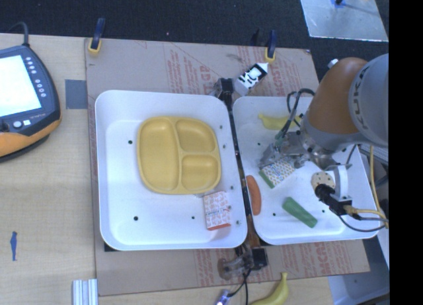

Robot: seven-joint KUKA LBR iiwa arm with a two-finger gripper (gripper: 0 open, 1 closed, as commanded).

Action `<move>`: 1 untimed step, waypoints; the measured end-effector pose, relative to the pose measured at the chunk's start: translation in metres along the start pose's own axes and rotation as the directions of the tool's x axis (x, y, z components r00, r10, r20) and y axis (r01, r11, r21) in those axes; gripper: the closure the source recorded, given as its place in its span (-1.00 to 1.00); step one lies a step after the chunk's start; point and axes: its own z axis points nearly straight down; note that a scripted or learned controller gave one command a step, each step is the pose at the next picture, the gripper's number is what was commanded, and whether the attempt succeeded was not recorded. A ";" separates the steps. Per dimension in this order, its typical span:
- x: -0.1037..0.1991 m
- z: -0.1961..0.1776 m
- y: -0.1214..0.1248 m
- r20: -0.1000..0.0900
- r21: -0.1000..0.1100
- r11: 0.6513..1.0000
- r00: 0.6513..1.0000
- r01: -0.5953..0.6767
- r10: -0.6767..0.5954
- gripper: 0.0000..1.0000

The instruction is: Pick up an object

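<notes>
Camera view, for you: grey arm with the orange band [334, 102] comes in from the right and sits over the right-hand shallow white bin [264, 231]. Its gripper [283, 155] is low in the middle of that bin, right on top of a small white patterned packet [278, 172]. You can't resolve the claw's opening from this angle, so I can't tell if it's wide, narrow or clamped on anything; the packet looks to be touching the gripper tip, but a grasp isn't visible.

Candidates in the right bin: green block [299, 211] lying flat near the front, well clear of the gripper; orange-red sausage-shaped piece [254, 194] along the left wall; yellow curved piece [272, 122] toward the back, partly behind the wrist cabling.

Left-hand white bin [109, 165] holds a yellow three-compartment plastic tray [178, 154] and a small white-and-red carton [217, 210] just in front of it, touching the tray's front edge or nearly so.

Outside the bins: teach pendant with a lit screen [23, 98] at far left on the bench, and a yellow banana [274, 292] at the front edge.
</notes>
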 end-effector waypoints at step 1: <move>-0.001 -0.010 0.000 0.002 0.002 1.000 1.000 0.004 -0.004 1.00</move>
